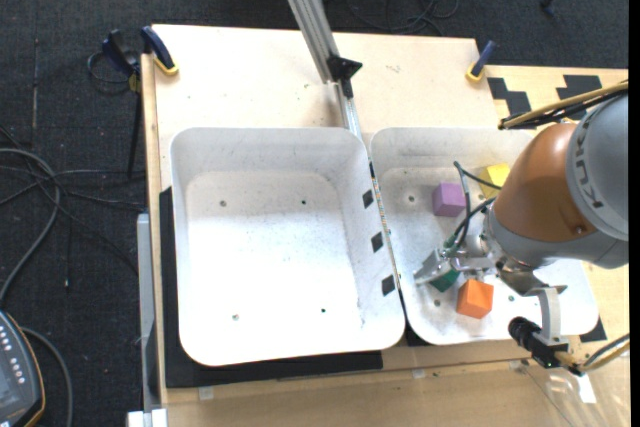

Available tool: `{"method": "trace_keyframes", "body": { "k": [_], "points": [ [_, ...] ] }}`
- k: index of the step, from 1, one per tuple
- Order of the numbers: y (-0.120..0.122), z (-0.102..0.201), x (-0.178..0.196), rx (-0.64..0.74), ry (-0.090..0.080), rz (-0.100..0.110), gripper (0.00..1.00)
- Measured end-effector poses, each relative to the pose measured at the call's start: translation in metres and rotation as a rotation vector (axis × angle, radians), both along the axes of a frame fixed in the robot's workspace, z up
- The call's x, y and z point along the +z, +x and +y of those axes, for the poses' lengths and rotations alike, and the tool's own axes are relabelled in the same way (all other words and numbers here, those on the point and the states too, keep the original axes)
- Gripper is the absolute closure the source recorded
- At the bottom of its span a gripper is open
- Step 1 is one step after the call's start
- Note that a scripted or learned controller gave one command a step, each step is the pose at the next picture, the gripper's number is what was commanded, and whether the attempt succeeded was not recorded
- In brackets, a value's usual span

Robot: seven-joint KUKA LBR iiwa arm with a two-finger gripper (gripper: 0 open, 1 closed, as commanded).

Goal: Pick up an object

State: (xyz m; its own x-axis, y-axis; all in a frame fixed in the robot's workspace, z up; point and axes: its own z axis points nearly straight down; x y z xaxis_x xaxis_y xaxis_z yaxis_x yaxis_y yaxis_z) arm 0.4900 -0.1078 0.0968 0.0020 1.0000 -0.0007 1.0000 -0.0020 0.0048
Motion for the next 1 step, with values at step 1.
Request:
{"method": "trace_keyframes", "body": {
  "k": [1],
  "points": [
    [0.0015, 0.0001, 0.0099, 0.001, 0.0, -0.001, 1.0]
  ]
}}
